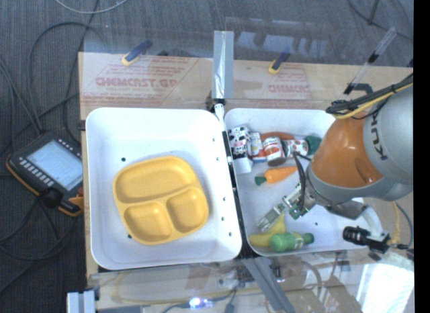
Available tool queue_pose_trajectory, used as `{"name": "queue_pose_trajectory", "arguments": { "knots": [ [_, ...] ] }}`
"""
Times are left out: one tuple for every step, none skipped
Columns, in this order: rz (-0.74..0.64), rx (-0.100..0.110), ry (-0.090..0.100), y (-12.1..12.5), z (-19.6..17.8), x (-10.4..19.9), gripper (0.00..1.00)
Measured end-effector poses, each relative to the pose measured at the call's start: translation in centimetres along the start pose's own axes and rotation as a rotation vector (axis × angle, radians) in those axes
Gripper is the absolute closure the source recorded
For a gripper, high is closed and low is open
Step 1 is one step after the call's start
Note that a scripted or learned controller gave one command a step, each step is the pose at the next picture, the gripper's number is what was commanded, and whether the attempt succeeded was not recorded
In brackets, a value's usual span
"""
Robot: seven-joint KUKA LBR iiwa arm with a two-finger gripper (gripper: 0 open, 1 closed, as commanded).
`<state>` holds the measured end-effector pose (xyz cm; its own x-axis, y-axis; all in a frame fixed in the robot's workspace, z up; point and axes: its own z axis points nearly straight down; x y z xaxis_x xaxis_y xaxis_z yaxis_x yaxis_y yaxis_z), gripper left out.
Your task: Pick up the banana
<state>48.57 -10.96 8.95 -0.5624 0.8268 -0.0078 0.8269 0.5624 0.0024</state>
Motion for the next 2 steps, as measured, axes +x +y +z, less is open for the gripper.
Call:
{"name": "queue_pose_trajectory", "arguments": {
  "knots": [
    [0.138,-0.009,0.005,0.26,0.02,0.08,0.00],
    [0.137,-0.011,0.006,0.44,-0.96,0.14,1.00]
  ]
}}
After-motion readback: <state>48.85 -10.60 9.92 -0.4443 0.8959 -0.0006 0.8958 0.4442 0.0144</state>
